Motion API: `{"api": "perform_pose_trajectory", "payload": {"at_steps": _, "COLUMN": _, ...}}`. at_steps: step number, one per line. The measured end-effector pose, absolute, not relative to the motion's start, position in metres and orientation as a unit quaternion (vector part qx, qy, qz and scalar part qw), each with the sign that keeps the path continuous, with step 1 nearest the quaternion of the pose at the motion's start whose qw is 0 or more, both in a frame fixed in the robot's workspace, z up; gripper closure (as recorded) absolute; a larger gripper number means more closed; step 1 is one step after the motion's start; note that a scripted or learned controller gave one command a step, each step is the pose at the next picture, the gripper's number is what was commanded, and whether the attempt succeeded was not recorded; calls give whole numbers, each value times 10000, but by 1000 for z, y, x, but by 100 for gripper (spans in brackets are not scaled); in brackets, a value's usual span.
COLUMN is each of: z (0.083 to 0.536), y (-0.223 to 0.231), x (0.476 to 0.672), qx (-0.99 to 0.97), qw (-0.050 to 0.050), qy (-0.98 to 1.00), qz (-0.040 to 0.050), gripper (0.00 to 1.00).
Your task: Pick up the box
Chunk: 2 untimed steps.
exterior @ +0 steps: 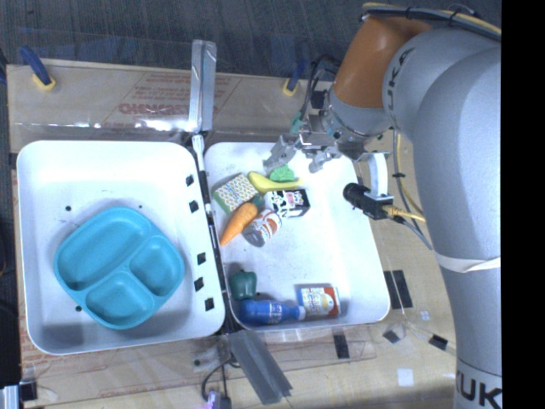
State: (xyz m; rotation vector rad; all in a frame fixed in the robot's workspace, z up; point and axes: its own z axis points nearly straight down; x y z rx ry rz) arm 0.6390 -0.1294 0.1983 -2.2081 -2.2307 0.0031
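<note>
We see the small box with black and white print [290,201] lying flat in the right white plastic bin [358,254], near its far end, its long side running left to right; it touches a yellow banana [271,180] and an orange carrot [238,221]; the metal claw [298,154] hangs just above with fingers spread apart, holding nothing; a blue plastic tray [119,267] sits in the left white bin [43,186].
</note>
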Motion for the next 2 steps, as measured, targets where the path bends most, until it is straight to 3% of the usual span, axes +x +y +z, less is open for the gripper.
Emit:
{"api": "perform_pose_trajectory", "payload": {"at_steps": 1, "z": 112, "y": -164, "x": 553, "qx": -7263, "qw": -76, "qy": -6874, "qz": -54, "gripper": 0}}
{"api": "perform_pose_trajectory", "payload": {"at_steps": 2, "z": 93, "y": -155, "x": 602, "qx": -7562, "qw": 1, "qy": -6543, "qz": -5, "gripper": 0}}
